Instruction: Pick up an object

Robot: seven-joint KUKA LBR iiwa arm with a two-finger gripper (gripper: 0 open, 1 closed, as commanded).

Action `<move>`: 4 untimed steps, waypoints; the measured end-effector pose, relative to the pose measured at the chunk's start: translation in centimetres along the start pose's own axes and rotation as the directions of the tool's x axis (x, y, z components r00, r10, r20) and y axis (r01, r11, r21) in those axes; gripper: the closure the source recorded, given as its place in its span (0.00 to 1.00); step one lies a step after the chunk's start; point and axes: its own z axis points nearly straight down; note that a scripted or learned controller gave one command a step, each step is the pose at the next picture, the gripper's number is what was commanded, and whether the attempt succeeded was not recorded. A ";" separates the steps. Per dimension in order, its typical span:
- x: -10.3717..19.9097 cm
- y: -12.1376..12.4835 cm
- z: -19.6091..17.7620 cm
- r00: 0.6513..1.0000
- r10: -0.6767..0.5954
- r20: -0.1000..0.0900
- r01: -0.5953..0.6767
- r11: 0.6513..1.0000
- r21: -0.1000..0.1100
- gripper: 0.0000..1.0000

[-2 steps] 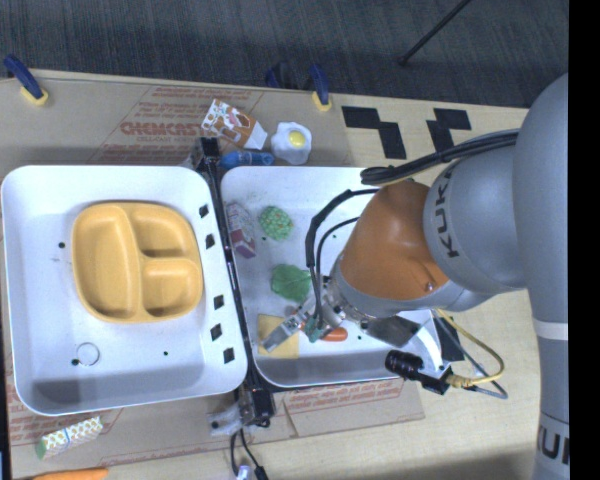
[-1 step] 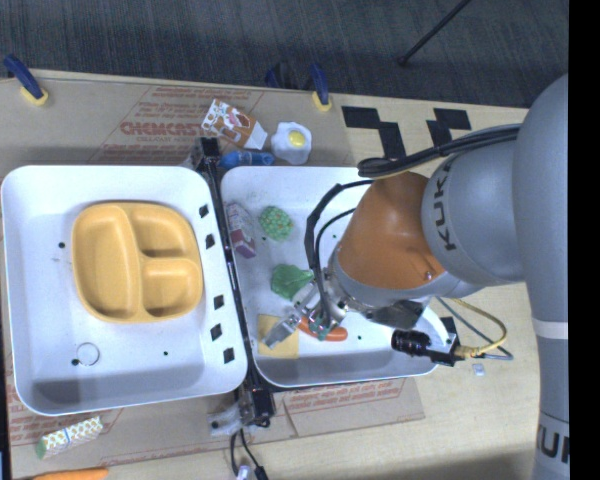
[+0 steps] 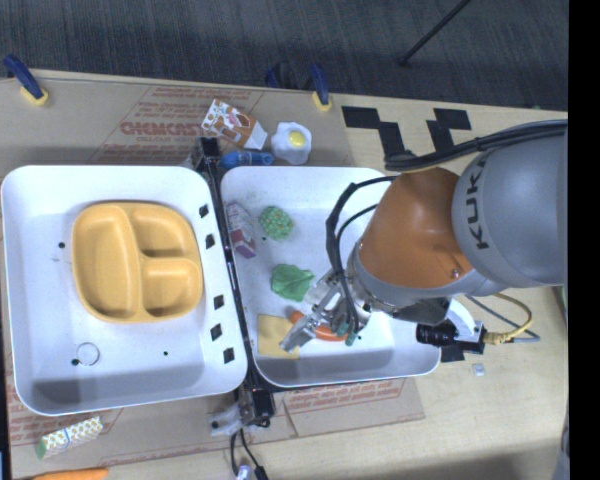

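Over the right bin's near end, the claw [image 3: 315, 330] hangs low above an orange piece; whether it grips anything cannot be told.

Nearest the camera, at 6 o'clock in the right bin [image 3: 380, 368], a pale yellow block [image 3: 271, 333] lies just beside an orange piece [image 3: 323, 334] that the metal tip partly hides. Toward the bin's centre sits a green leafy toy [image 3: 292, 282], and farther on, near 11 o'clock, a round green object [image 3: 276, 222] beside a small purple-and-white packet [image 3: 241, 227]. At 9 o'clock, the left bin [image 3: 30, 268] carries a yellow divided tray [image 3: 137, 259]. Beyond the bins, at 12 o'clock on the tabletop [image 3: 110, 118], rest a printed carton [image 3: 226, 121] and a yellow-and-white piece [image 3: 292, 141].
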 end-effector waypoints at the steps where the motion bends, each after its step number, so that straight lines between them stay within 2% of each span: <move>1: 0.7 1.5 3.6 0.988 0.156 -0.005 -0.156 0.988 0.002 0.00; 2: 0.9 1.1 3.5 0.896 -0.445 -0.005 0.445 0.896 0.000 0.00; 3: 0.8 1.1 2.5 0.895 -0.447 -0.006 0.447 0.895 0.000 1.00; 4: 0.9 1.1 2.5 0.895 -0.447 -0.006 0.447 0.895 0.000 0.00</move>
